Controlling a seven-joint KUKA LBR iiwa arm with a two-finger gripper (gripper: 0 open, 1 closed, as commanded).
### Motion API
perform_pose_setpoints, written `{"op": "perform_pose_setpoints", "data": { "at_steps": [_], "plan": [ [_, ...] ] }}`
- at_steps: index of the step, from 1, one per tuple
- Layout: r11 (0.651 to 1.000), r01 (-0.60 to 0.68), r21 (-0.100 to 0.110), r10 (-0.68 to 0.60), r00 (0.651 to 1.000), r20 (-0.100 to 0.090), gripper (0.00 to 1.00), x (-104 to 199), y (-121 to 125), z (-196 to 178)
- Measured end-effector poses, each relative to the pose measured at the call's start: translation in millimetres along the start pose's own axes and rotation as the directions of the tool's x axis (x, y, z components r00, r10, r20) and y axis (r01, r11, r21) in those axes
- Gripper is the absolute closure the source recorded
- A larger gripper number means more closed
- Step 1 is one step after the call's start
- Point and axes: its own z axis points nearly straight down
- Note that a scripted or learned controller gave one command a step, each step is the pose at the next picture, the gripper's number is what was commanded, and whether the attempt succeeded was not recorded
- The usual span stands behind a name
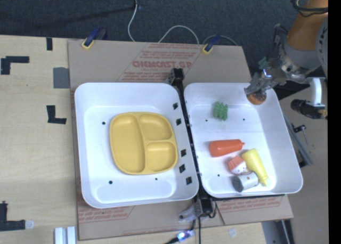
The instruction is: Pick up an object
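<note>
My gripper (257,92) hangs over the far right corner of the right bin (277,131). It is shut on a small round orange object (257,98), which shows between the fingertips just above the bin's rim. Lying in the right bin are a green knobbly piece (220,111), an orange-red carrot shape (226,147), a yellow bottle (256,165), a small red and white item (237,165) and a grey cylinder (244,183).
The left bin (90,131) holds a yellow divided plate (143,143). Both bins rest on a cardboard sheet (160,64) held by blue and yellow clamps. The arm's orange band (308,27) is at the upper right. A white cable (176,30) runs behind the bins.
</note>
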Motion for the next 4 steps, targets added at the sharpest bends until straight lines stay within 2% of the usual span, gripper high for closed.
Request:
{"op": "perform_pose_setpoints", "data": {
  "at_steps": [1,3,4],
  "plan": [
    [1.0,0.0,0.006,0.0,1.0,-0.001,1.0,0,0,0],
    [1.0,0.005,0.007,-0.005,1.0,-0.004,1.0,105,-16,-23],
    [1.0,0.005,0.009,-0.005,1.0,-0.004,1.0,161,-34,-28]
  ]
}}
